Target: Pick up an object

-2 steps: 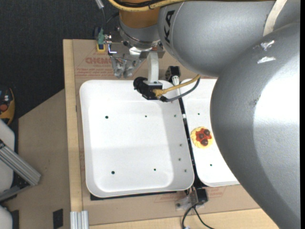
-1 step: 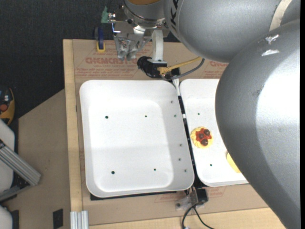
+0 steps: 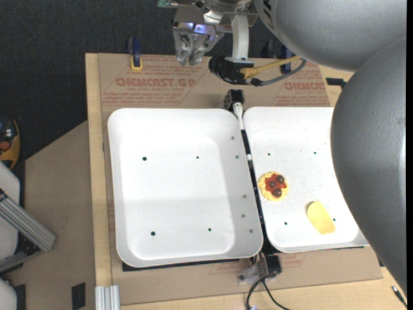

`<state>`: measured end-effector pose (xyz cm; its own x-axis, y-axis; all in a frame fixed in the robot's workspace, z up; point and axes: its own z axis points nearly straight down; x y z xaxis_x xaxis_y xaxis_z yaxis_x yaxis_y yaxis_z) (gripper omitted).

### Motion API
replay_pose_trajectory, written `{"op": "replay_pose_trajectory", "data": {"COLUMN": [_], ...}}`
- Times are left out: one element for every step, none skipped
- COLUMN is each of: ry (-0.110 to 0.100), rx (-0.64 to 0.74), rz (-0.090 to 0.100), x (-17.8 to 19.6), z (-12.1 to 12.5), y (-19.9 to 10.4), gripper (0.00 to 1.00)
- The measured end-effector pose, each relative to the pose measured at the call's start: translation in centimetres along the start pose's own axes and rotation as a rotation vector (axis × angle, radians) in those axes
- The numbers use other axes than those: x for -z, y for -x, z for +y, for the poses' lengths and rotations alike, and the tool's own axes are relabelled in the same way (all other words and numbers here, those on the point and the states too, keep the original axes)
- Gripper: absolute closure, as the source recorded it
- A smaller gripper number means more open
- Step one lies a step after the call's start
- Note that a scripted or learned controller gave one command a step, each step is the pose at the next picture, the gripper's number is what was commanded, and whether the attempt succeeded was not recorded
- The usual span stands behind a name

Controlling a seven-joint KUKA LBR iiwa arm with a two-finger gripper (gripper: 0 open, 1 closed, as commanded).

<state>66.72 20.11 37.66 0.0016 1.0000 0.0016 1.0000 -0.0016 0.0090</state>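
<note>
In the right bin (image 3: 297, 131) lie two small things: a round yellow piece with red and dark spots (image 3: 273, 186) near the divider, and a plain yellow piece (image 3: 320, 216) toward the front. My gripper (image 3: 191, 49) hangs high above the far edge of the bench, behind the left bin (image 3: 174, 186), well away from both pieces. Nothing shows between its fingers.
The big grey arm covers the right side of the view and part of the right bin. A blue and yellow clamp (image 3: 135, 52) sits on the brown board at the far left. A black rail (image 3: 248, 160) runs between the two bins.
</note>
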Motion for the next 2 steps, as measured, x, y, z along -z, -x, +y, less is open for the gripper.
{"op": "replay_pose_trajectory", "data": {"ry": [-0.018, -0.003], "rx": [0.004, 0.002], "rz": [-0.004, 0.000], "x": [-8.8, -3.7], "z": [-0.3, -0.1], "y": [-2.4, -2.3], "gripper": [1.00, 1.00]}}
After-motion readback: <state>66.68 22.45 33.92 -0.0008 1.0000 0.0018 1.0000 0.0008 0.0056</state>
